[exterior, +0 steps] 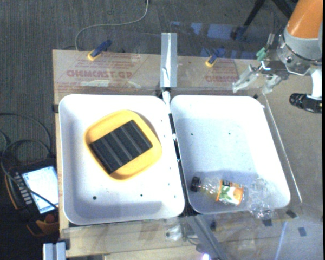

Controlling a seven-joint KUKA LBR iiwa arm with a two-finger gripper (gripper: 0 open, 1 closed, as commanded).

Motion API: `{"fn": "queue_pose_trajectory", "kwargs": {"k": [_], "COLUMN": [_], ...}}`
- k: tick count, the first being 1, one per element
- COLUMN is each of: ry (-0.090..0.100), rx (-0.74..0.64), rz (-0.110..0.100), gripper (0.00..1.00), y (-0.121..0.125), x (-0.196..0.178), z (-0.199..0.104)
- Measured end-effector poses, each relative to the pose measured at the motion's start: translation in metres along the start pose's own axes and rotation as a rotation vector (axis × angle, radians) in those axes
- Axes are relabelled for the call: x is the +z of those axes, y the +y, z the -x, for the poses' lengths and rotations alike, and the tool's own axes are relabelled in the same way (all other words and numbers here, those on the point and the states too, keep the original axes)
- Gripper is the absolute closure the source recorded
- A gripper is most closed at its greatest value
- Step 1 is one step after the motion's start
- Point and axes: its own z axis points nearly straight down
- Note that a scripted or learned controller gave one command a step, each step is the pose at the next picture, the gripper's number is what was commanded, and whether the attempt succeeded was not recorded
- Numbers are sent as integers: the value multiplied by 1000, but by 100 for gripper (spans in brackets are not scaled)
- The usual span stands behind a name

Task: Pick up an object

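A clear plastic bottle (227, 191) with a black cap and an orange label lies on its side near the front edge of the right bin (222, 134). A yellow dish-shaped object with a black ribbed top (123, 144) rests in the left bin (76, 183). My gripper (254, 80) hangs at the upper right, above the bench just beyond the right bin's far right corner. Its pale translucent fingers (244, 82) are spread apart with nothing between them.
The two white bins sit side by side on a wooden board (114, 75), clamped at the back with yellow clamps (97, 50). A metal post (168, 58) stands between the bins at the back. Cables and a small tablet (38, 186) lie on the floor at left.
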Motion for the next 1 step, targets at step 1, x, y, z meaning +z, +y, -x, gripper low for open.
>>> {"fn": "queue_pose_trajectory", "kwargs": {"k": [1], "ry": [1], "rx": [-66], "rz": [-1], "gripper": [0], "y": [-80], "x": [76], "z": [-43]}}
